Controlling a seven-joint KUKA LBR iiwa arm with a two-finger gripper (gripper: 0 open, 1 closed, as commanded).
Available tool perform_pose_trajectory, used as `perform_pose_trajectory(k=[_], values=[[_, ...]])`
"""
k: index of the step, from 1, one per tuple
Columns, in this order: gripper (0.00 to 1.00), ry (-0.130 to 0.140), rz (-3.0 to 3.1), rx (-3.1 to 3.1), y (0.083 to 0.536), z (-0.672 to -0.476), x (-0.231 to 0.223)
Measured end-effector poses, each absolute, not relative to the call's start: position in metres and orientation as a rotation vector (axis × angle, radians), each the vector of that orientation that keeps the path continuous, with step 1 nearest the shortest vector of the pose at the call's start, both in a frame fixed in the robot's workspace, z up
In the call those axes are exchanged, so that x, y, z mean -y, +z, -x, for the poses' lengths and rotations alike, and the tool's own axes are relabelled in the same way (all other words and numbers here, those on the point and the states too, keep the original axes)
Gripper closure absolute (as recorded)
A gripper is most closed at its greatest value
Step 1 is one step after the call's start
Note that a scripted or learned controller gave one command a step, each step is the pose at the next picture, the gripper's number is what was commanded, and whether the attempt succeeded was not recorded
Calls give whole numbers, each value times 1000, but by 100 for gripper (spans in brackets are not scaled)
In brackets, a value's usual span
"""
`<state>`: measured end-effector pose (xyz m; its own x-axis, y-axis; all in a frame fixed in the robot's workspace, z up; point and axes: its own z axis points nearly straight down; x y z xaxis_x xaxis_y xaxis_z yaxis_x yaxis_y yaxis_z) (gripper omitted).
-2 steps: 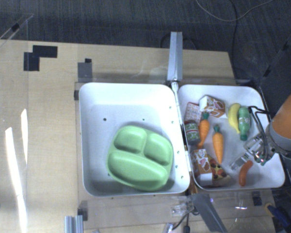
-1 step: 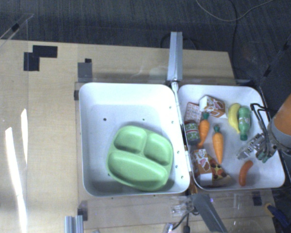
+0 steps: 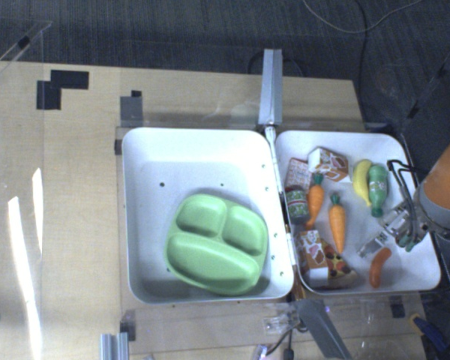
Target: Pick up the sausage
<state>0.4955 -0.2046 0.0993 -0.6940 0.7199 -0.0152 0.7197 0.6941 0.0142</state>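
The wooden bench [image 3: 75,223] carries two shallow white bins side by side. The left bin [image 3: 142,201] holds a green divided tray [image 3: 217,242], which sits toward the near right part of that bin with its three compartments facing up. A metal rail [image 3: 271,88] runs away from the camera above the seam between the bins. The right bin [image 3: 427,280] is crowded with small toy groceries: along its left wall lie a few printed packets [image 3: 297,172] and a dark can [image 3: 295,203], with a small carrot [image 3: 315,199] just beside the can. A larger carrot [image 3: 337,223] lies near the middle, tip toward the near side. At the far end sits a little carton [image 3: 328,162], and to its right a yellow banana [image 3: 361,180] lies touching a green bottle [image 3: 377,188]. Near the front left corner lies another printed packet [image 3: 322,257]. The sausage [image 3: 379,266], a short orange-red piece, lies tilted in the near right part of the right bin, on the bin floor. The tool [image 3: 396,231] hangs just beyond and slightly right of the sausage, close above its far end, with nothing seen between its fingers; how wide they stand I cannot tell. The arm [image 3: 446,193], with its orange band, enters from the right edge over the bin's right wall.
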Motion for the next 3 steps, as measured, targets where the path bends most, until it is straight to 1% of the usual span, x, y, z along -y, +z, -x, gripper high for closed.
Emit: perform_pose_trajectory(k=[1, 2, 3], values=[[0, 3, -693, -3049, 89, -493, 205], [100, 5, -698, -3040, 100, -496, 205], [0, 5, -698, -3041, 100, -496, 205]])
